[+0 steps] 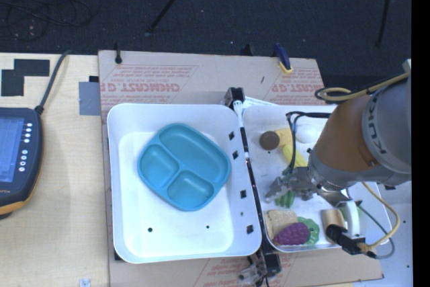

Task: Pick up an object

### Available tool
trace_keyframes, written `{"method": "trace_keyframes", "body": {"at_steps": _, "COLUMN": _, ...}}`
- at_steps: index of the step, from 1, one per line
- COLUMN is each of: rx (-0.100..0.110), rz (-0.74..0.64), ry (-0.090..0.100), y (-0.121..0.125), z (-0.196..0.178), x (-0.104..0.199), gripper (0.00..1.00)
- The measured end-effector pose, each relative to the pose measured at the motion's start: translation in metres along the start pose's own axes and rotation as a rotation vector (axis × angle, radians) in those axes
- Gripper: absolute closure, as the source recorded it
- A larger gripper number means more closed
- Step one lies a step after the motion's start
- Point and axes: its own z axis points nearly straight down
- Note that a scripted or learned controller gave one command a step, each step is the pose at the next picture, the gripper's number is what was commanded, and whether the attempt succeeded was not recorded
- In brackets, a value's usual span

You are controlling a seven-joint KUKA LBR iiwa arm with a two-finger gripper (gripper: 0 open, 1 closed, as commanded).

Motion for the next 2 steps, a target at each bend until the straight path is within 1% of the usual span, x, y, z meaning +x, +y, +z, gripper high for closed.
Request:
{"method": "trace_keyframes", "body": {"at_steps": 1, "rx": 0.002, "rz": 0.005, "ry": 0.005, "y": 0.001, "z": -0.011, "x": 0.0, "gripper": 1.0}}
{"method": "trace_keyframes", "body": {"at_steps": 2, "rx": -0.006, "rz": -0.014, "ry": 0.003, "y": 0.018, "z": -0.114, "x": 0.087, "gripper": 1.0}}
